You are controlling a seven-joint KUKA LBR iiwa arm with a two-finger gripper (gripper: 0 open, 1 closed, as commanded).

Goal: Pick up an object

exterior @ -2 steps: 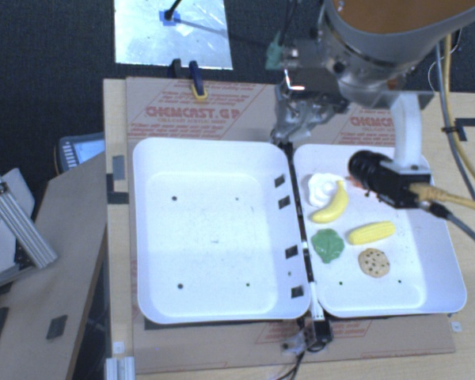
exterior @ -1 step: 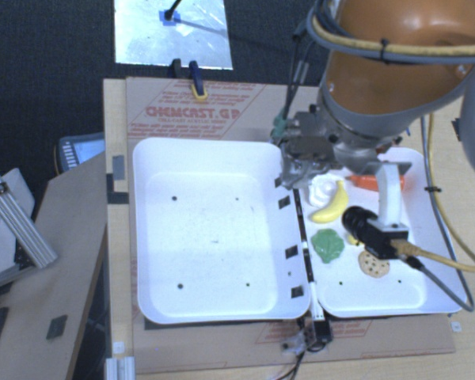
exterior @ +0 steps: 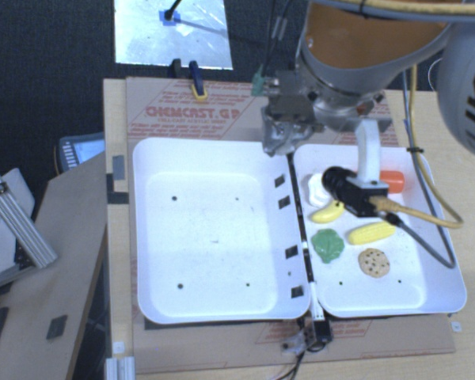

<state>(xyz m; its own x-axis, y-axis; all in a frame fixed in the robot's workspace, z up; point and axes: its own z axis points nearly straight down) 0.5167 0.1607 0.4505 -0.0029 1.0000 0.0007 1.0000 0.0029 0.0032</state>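
Note:
Several small objects lie in the right bin (exterior: 427, 283): a yellow banana-shaped piece (exterior: 328, 210), a yellow oblong piece (exterior: 370, 233), a green leafy lump (exterior: 328, 245), a brown speckled cookie (exterior: 374, 262), an orange block (exterior: 393, 180) and a white piece (exterior: 315, 187). My gripper (exterior: 280, 142) hangs below the grey wrist at the far end of the divider between the bins, above the right bin's back left corner. It is above and left of the objects, apart from them. Nothing shows in its grasp.
The left bin (exterior: 206, 236) is a bare white floor with small dark dots. A white bracket with a black fitting (exterior: 352, 190) and yellow hose (exterior: 419, 214) hangs over the right bin, covering part of the objects. A cardboard sheet (exterior: 190, 111) lies beneath the bins.

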